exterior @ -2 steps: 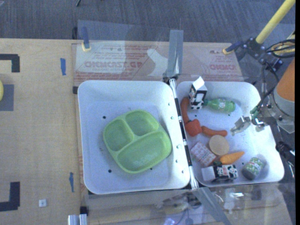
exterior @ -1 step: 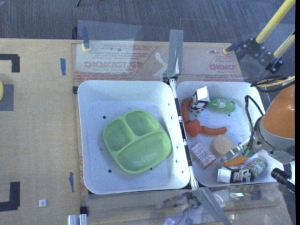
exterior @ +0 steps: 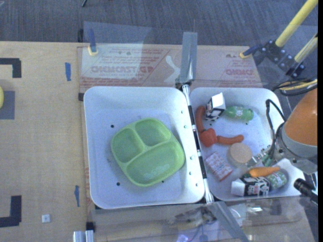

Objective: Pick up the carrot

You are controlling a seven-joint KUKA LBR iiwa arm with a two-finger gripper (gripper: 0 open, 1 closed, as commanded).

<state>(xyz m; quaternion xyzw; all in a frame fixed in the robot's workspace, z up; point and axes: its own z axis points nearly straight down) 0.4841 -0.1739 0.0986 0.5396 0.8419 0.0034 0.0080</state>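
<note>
Two white bins sat side by side on the table. The left bin (exterior: 96, 150) carried a green divided plate (exterior: 147, 151), lying near its middle. The right bin (exterior: 252, 97) was crowded — a small black-and-white carton (exterior: 216, 105) and a green bottle (exterior: 237, 113) toward the far edge, a red sausage-like piece (exterior: 200, 118) along the wall shared with the left bin, an orange-red toy (exterior: 218, 138) nearer the centre, a round tan disc (exterior: 239, 154) and a pink patterned packet (exterior: 218, 166) below it.

The carrot (exterior: 264, 171) lay near the right bin's near-right corner, resting atop a second bottle (exterior: 276, 180) and just beside a dark-printed carton (exterior: 251, 186).

The arm (exterior: 303, 127) — grey with an orange band — hung over the bin's right edge. The claw (exterior: 267, 155) sat low, just above the carrot's far side; whether it was spread or pressed together could not be told. Nothing was visibly pinched.
</note>
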